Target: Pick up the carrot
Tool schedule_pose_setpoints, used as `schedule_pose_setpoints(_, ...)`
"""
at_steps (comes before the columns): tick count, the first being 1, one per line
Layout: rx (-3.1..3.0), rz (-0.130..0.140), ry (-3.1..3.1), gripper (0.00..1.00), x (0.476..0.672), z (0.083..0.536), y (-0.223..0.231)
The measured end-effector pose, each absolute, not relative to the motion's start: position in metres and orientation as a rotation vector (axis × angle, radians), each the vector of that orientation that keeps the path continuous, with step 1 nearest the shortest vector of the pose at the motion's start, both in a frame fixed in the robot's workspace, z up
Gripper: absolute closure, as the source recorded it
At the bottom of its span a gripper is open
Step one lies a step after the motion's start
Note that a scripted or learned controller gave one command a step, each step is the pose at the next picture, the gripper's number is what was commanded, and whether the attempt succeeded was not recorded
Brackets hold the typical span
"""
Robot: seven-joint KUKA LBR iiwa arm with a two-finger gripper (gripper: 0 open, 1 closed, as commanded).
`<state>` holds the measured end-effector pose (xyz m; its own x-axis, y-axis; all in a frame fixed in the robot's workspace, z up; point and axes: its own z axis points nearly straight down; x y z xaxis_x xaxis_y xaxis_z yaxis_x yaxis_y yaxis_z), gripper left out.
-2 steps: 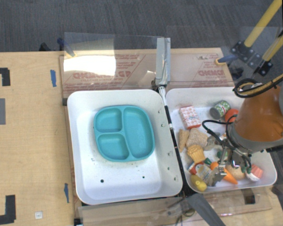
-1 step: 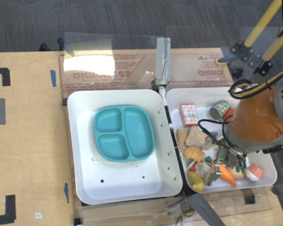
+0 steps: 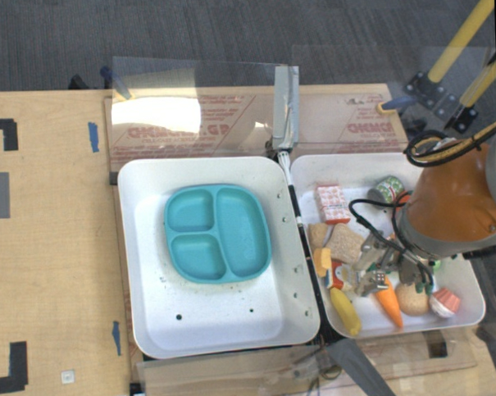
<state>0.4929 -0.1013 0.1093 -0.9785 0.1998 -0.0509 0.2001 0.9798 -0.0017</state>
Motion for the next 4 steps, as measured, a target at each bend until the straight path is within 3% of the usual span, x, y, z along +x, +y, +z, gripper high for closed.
schedule_pose_setpoints(1,0.109,0.005,3.091,1.00,0.495,0.105,-0.122)
schedule_pose_setpoints(2,-0.421,-0.032,3.056,1.00,0.499,0.106,-0.116)
schedule_pose_setpoints(3,-1.027,-0.048,2.924,1.00,0.520,0.106,-0.111)
schedule_pose_setpoints(4,-1.039,-0.024,2.938,0.00,0.513,0.096,-0.107)
